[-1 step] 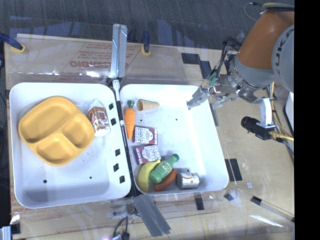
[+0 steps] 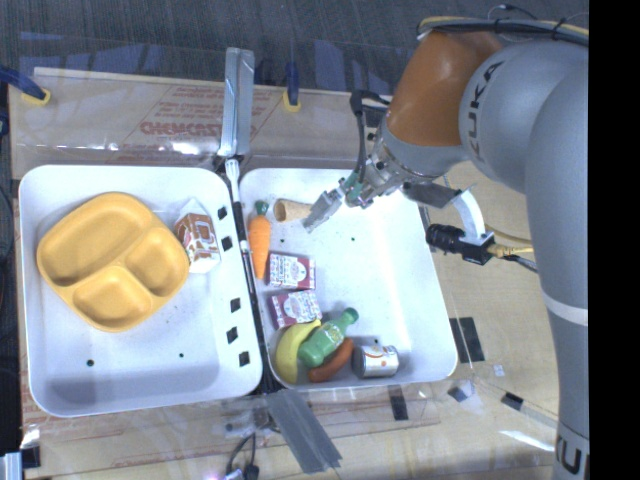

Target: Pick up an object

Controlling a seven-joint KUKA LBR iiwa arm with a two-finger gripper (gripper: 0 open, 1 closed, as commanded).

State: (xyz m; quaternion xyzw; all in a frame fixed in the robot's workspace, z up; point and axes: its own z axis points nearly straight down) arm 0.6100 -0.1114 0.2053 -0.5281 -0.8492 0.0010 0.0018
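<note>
- Your hand point(image 2: 318, 212) hung low in the right bin point(image 2: 425, 298), just beside the cone point(image 2: 291, 209); I couldn't tell its opening.
- "KUKA" read on the arm point(image 2: 500, 78).

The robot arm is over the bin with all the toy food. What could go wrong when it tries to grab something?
1. The end effector hangs near the small cone and carrot, which lie close together, so it might bump one while reaching for the other.
2. The banana, green bottle and can are bunched in the right bin's corner, so a grab there could slip or catch two things.
</note>
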